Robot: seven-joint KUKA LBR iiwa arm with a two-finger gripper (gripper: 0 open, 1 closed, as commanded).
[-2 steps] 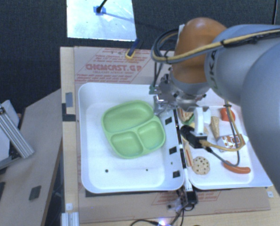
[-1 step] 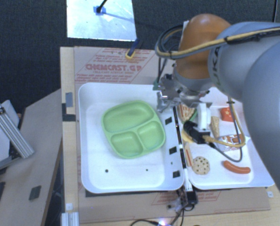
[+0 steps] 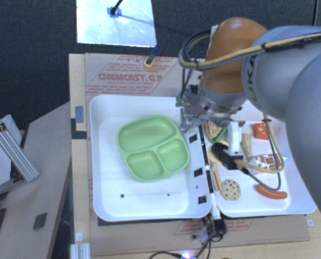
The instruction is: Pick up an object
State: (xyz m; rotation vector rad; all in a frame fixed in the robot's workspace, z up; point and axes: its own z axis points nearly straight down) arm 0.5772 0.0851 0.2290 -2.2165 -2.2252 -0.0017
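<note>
My own arm (image 3: 290, 74) hogs the right side and covers a lot of the right bin (image 3: 298, 201). The left bin (image 3: 104, 198) on the worktop holds a green divided plate (image 3: 152, 147). My jaws (image 3: 195, 115) hang over the divider between the bins, can't tell if they're open or closed. Smaller stuff in the right bin: an orange sausage thing (image 3: 271, 193), a round cookie (image 3: 231, 189), and a cone-like piece (image 3: 248, 144).
</note>
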